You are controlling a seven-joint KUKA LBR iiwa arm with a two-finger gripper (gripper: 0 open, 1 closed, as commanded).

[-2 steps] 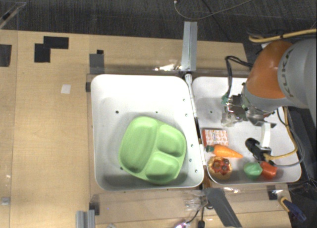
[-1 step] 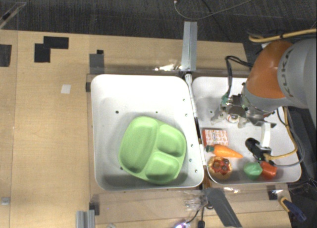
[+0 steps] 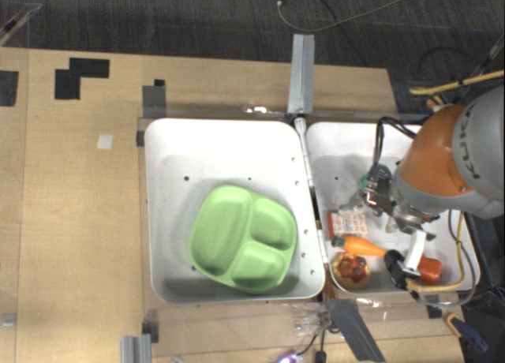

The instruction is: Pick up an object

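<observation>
Two shallow white bins sit side by side on a pale wooden bench. The left white bin holds a lime-green plastic plate with three compartments, which lies slightly tilted toward the bin's near right corner. The grey arm with an orange band reaches in from the right over the right white bin. Its gripper is low over the middle of that bin. The angle hides its tip, so I cannot tell whether it is released, clenched or grasping anything. All the loose objects are gathered in the near part of the right bin. A flat red-and-white patterned packet lies just beside the gripper, toward the divider between the bins. An orange carrot-shaped piece lies crosswise just on the near side of the packet. A small round yellowish piece with dark red spots sits against the near wall, close to the carrot-shaped piece. A small red block rests farther right, near the same wall.
</observation>
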